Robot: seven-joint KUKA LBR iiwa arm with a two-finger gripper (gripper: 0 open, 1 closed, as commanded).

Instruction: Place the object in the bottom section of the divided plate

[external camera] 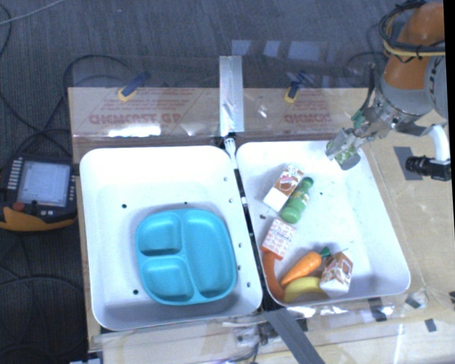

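A blue divided plate (187,256) lies in the left white bin (106,184), with nothing in its sections. The right bin (366,223) holds a green bottle (296,200), two small cartons (287,183) (279,234), a carrot (302,267), a banana (303,289) and another small carton (337,274). My gripper (346,151) hangs over the right bin's far right corner, well above and away from the items. Nothing shows between its fingers.
An orange-and-black teach pendant (32,191) rests on the floor left of the bench. A metal divider (231,101) stands behind the seam between the bins. Clamps and taped plastic line the bench's back edge.
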